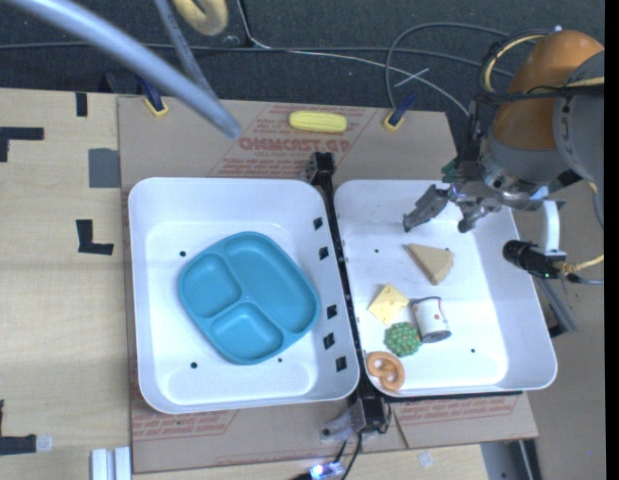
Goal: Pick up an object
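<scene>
Arm (pixel 549 98) comes in from the right, orange band up top, wrist hanging over the back of the right bin (pixel 509 363). Gripper (pixel 445 216) is above the bin floor with its two fingers splayed wide, one (pixel 421 214) angled left, the other (pixel 473 216) right. Nothing between them.

Right bin contents, all in the front half:
- pale wedge (pixel 432 262), cheese-slice look, just in front of the gripper and nearest to it, not touched
- yellow block (pixel 389 304) in front-left of the wedge
- small can (pixel 430 320) lying on its side, just beside the yellow block
- green broccoli-like piece (pixel 401 339) touching or nearly touching the can
- brown pretzel (pixel 385 370) at the front-left corner, up against the bin wall

Left bin (pixel 149 268) holds a blue divided tray (pixel 247 296), three compartments, sitting slightly rotated near the middle.

Both bins sit on a cardboard sheet (pixel 179 138). A yellow banana-shaped item (pixel 317 121) lies on the cardboard behind the bins, well apart from the gripper. Cables (pixel 409 48) run across the dark floor at the back.
</scene>
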You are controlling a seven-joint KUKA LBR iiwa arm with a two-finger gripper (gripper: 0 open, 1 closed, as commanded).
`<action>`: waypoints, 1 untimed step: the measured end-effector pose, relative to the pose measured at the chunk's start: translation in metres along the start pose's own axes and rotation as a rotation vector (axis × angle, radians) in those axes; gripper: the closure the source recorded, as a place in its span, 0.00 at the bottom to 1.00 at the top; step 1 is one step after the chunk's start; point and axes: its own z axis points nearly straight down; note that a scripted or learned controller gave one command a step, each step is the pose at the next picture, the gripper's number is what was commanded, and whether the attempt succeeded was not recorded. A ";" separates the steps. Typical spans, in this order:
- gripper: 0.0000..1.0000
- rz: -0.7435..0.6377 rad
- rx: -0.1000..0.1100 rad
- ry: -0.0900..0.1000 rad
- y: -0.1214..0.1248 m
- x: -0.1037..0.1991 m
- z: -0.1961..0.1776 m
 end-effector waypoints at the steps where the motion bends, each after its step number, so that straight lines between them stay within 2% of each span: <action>1: 0.00 -0.003 -0.014 -0.002 0.003 0.000 -0.008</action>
